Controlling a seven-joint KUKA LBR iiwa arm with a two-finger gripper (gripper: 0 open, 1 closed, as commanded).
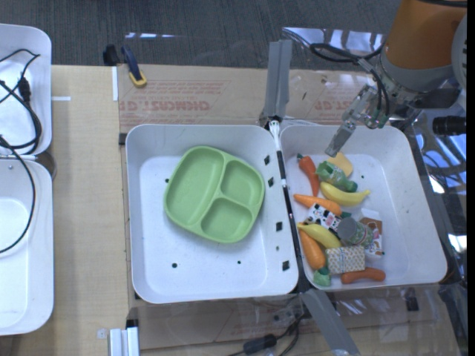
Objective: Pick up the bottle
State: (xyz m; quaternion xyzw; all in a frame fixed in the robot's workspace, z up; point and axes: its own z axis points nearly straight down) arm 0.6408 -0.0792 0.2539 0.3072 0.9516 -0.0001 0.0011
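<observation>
Over the right bin's (427,199) far corner, the grey-and-orange arm (423,28) hangs with its pincer (343,141) angled down toward the heap of toy food; whether its fingers are spread or closed cannot be told. The bottle cannot be made out for certain among the clutter, which includes carrots (307,175), bananas (344,193) and a grey disc (350,231). In the left bin (148,258), a green divided plate (215,193) lies alone on the tabletop's (82,199) white tray.
</observation>
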